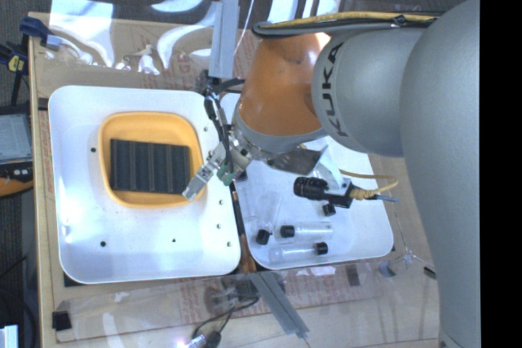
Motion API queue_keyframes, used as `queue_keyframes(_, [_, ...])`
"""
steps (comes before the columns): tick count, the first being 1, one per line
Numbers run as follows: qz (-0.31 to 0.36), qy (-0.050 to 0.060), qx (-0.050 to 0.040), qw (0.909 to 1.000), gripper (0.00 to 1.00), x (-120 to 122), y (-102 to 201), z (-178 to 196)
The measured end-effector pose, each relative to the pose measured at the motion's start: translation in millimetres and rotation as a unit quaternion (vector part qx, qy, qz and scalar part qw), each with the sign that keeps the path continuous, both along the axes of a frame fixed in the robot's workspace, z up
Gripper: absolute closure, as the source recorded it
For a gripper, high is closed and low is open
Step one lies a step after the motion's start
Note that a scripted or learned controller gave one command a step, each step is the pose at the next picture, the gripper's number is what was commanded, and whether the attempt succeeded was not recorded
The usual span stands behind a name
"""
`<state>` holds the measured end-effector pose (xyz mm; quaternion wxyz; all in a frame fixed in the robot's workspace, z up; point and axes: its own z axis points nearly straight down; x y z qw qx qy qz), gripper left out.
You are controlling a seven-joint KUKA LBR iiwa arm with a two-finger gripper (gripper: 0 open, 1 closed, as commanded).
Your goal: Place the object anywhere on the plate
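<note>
The dark ribbed block (149, 165) lies flat at the middle of the yellow plate (151, 121). It looks stiff and light, with grooves that could let a grip slip, so its long edges seem the best hold. The gripper (200, 182) hangs over the plate's right rim, apart from the block. Whether it is spread or pressed together cannot be told. Beyond the plate's right, capped tubes (303, 231) lie loose.

Bright overhead light, glare behind bins (139, 257)
</note>
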<state>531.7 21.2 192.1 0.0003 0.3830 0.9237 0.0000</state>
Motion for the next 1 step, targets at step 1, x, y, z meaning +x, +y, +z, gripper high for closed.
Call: queue_keyframes(1, [0.143,0.0,-0.0004,0.9898,0.0,30.6,-56.4,0.0])
